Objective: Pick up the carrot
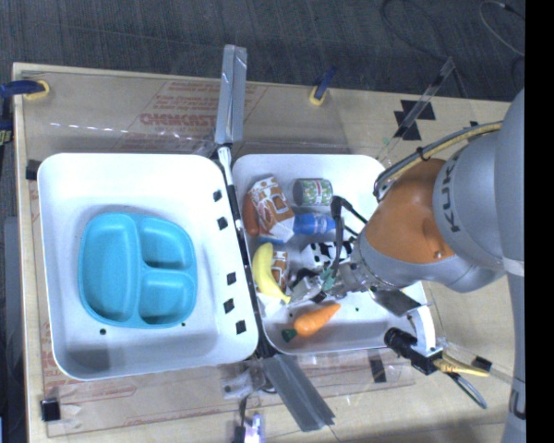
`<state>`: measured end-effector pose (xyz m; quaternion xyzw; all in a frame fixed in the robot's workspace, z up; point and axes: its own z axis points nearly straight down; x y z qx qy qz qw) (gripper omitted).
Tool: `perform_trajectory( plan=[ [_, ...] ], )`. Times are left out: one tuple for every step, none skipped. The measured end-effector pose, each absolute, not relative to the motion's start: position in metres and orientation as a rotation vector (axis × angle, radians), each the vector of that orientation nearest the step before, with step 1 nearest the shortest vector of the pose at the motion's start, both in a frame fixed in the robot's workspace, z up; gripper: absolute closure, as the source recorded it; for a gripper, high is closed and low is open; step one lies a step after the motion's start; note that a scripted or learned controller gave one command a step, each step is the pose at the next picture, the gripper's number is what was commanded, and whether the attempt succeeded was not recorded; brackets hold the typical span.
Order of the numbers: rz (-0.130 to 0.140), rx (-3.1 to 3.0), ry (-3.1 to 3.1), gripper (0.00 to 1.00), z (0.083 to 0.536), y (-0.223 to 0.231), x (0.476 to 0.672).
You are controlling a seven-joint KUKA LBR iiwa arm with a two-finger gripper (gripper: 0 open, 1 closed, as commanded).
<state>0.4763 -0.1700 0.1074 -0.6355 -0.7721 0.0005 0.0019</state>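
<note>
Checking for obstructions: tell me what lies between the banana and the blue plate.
In the camera view, the adjoining white bin walls lie between the banana and the blue plate.

The orange carrot (pixel 316 318) lies tilted near the right bin's (pixel 369 340) front wall

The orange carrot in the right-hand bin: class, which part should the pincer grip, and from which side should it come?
Probably grip the orange tapered carrot across its thicker middle, coming down from above. It lies flat near the front wall of the right white bin, slanting, green end toward the yellow banana. Closing across its narrow width suits its long shape; a side approach would likely meet the wall or neighbouring items.
</note>
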Motion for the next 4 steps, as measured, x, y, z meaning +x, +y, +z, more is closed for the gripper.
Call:
perform_trajectory(
  plan=[
    [0.001,-1.964,-2.451,0.0,0.091,-0.211,0.477],
    [-0.001,-1.903,-2.5,0.0,0.092,-0.211,0.5],
    [0.001,-1.808,-2.563,0.0,0.102,-0.209,0.477],
    [0.001,-2.251,-2.19,0.0,0.091,-0.21,0.477]
  ],
)
